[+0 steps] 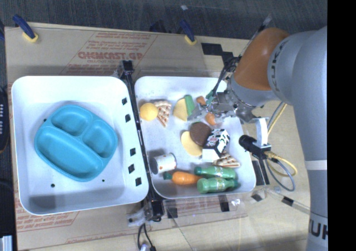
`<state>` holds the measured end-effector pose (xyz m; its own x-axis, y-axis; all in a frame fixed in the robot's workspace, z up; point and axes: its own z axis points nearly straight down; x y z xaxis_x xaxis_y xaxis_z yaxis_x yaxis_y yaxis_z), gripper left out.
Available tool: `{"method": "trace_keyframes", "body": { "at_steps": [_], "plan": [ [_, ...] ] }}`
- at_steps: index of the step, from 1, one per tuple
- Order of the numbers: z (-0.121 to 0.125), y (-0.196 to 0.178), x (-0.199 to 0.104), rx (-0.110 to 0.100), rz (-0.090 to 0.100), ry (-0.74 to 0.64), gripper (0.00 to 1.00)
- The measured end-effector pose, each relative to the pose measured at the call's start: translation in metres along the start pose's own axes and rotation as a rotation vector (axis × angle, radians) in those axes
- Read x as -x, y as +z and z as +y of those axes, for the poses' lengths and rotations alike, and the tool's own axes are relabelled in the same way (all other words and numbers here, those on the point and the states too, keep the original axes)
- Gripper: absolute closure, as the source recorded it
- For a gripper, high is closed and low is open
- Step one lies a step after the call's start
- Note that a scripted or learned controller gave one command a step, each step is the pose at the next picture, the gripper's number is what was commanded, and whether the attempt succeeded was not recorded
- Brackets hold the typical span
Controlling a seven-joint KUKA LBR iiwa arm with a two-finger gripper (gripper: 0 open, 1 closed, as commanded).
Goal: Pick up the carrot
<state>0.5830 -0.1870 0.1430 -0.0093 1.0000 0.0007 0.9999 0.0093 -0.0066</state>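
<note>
While the pincer (211, 112) hangs high, the carrot (184, 177) lies well below.

Two bins sit side by side: the left bin (22, 133) holds a divided plate (76, 141); the right bin (167, 84) holds the rest — a carrot (184, 177) at its near edge, a cup (164, 163) just left, two bottles (216, 178) right.

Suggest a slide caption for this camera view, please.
Gripper low over the right bin's upper clutter; carrot lies near its lower edge.
</note>
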Motion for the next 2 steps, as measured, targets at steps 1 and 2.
{"method": "trace_keyframes", "body": {
  "at_steps": [1,2],
  "plan": [
    [0.046,0.046,-0.004,0.01,0.005,0.045,0.0],
    [0.019,-0.039,0.021,0.008,-0.005,-0.062,0.0]
  ]
}}
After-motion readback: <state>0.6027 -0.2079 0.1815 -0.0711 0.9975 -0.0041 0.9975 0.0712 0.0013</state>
